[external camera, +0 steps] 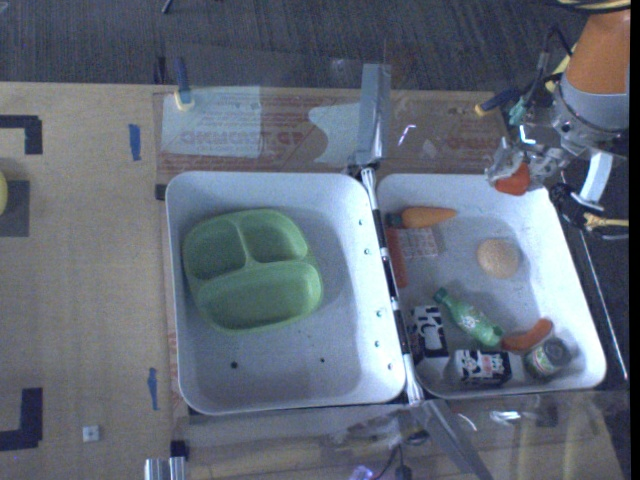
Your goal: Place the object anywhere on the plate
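A green divided plate (250,268) lies tilted in the left white bin (340,368). My gripper (517,171) hangs over the far right corner of the right bin (585,318), well to the right of the plate. A small red object (512,182) sits at its tip between the fingers, lifted off the bin floor. The orange band of the arm shows just above and to the right of it.
The right bin holds a carrot (428,215), a round tan bun (499,257), a green bottle (467,316), a sausage (527,335), a can (550,356) and two black-and-white cartons (430,330). A metal divider (385,268) separates the bins.
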Controlling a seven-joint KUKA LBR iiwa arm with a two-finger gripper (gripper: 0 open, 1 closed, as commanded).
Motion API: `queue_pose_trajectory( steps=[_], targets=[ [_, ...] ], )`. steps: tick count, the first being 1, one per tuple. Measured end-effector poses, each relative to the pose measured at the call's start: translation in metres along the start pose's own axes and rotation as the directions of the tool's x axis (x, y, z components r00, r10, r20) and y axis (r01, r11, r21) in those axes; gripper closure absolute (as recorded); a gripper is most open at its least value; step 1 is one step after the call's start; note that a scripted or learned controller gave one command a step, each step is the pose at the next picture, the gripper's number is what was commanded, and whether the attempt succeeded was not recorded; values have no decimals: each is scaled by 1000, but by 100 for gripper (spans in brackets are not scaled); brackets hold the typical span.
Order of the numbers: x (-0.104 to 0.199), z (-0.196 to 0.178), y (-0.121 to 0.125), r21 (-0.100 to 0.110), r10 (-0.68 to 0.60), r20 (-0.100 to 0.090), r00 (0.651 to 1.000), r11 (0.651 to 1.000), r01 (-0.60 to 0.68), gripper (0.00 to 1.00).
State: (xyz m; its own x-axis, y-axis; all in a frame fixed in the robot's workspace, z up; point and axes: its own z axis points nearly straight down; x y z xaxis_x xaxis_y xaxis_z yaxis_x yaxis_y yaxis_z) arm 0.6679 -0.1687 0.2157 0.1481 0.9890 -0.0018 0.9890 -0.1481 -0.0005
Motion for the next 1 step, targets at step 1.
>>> queue_pose_trajectory(
  steps=[1],
  targets=[
    [110,26,-29,1,-139,-2,990,990,139,100]
  ],
)
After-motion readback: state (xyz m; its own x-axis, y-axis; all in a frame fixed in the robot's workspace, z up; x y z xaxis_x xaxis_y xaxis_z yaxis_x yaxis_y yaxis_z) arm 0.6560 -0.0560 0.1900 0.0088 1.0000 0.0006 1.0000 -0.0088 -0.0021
